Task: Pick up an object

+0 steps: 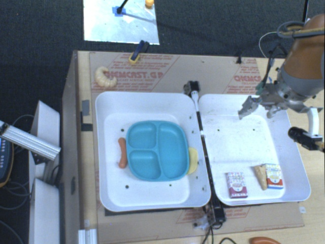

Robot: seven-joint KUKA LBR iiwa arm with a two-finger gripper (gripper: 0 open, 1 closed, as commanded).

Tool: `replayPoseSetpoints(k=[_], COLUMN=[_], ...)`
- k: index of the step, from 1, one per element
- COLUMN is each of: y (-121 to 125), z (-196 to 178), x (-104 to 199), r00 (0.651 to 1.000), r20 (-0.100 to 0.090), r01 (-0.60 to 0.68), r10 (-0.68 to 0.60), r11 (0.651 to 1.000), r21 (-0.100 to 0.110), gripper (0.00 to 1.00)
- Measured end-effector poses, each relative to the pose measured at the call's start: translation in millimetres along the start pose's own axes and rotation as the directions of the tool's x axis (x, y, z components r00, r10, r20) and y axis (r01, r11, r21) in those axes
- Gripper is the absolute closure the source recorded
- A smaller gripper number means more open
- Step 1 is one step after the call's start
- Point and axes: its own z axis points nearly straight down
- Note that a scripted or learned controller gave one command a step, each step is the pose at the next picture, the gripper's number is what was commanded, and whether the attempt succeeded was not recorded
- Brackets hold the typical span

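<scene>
We note a cardboard-covered worktop [152, 75] on dark carpet, bearing two white bins. The tool [258, 108] hangs over the right bin [299, 182], near its far edge; its fingers stand apart, gripping nothing. Toward the near edge from the tool lie a small red-and-white packet [236, 184], a tan wedge [260, 176] and a carton [274, 175]. Left of the tool, a blue tray [155, 150] sits in the left bin [109, 136].

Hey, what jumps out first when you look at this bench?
The blue divided plate filling the left bin, with an orange sausage lying beside it. In the right bin, two small packets sit near the front edge, while the gripper hovers over the back.
</scene>
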Motion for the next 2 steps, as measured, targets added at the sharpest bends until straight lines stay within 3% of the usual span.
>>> replayPoseSetpoints(k=[1,2], y=[-19.4,-64.2], z=[107.7,150.3], x=[-60.5,-88.5], r00=[1.000,1.000], r20=[0.000,0.000], r01=[-0.003,-0.002], r10=[0.003,0.002], r11=[1.000,1.000], r21=[0.003,0.001], gripper=[0.00,0.00])
